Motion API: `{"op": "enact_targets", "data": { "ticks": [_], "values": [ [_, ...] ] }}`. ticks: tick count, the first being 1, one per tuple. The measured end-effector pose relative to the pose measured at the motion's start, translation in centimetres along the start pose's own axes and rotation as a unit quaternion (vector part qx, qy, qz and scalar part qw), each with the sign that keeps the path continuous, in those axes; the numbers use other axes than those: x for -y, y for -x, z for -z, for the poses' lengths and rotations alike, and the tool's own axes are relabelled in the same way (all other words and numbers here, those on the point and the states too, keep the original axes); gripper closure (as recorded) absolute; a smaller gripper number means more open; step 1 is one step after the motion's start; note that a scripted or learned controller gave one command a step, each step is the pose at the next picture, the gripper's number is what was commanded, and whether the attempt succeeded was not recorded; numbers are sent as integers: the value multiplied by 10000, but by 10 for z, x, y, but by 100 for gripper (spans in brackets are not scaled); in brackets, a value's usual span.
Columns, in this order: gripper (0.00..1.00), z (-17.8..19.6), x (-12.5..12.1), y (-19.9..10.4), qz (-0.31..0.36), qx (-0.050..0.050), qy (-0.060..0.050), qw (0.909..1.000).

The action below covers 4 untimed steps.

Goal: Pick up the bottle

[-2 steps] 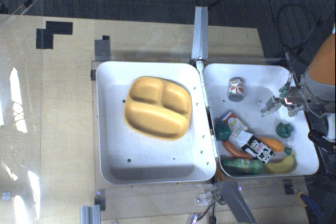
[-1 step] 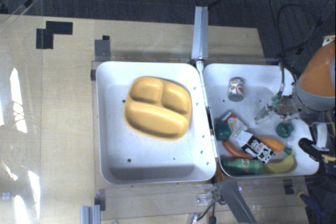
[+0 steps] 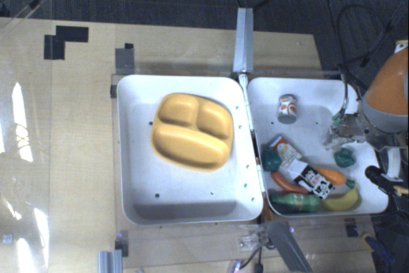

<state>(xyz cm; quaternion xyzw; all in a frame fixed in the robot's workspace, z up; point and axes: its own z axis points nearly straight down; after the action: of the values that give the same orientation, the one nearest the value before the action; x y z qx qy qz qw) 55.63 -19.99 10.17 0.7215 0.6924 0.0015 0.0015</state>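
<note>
Lying on its side along the near wall of the right bin (image 3: 307,93), the bottle (image 3: 295,201) is green with a darker cap end — wedged beside a banana (image 3: 342,200) and carrot (image 3: 332,176), so awkward to reach. Further back, the gripper (image 3: 342,134) hovers by a teal thing (image 3: 344,158) — can't tell its grip state.

pale wooden bench (image 3: 77,137) bears two white bins (image 3: 128,156) side by side.
</note>
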Motion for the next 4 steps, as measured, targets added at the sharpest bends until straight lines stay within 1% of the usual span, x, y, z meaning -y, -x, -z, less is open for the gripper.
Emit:
{"op": "enact_targets", "data": {
  "ticks": [1, 2, 3, 4],
  "values": [
    [0, 0, 0, 0, 0, 0, -1, 10000],
    [0, -15, -1, 0, -352, -22, 6, 9994],
    [100, -5, -5, 0, -325, -11, 40, 9995],
    [0, -5, -5, 0, -324, -10, 38, 9995]
  ]
}}
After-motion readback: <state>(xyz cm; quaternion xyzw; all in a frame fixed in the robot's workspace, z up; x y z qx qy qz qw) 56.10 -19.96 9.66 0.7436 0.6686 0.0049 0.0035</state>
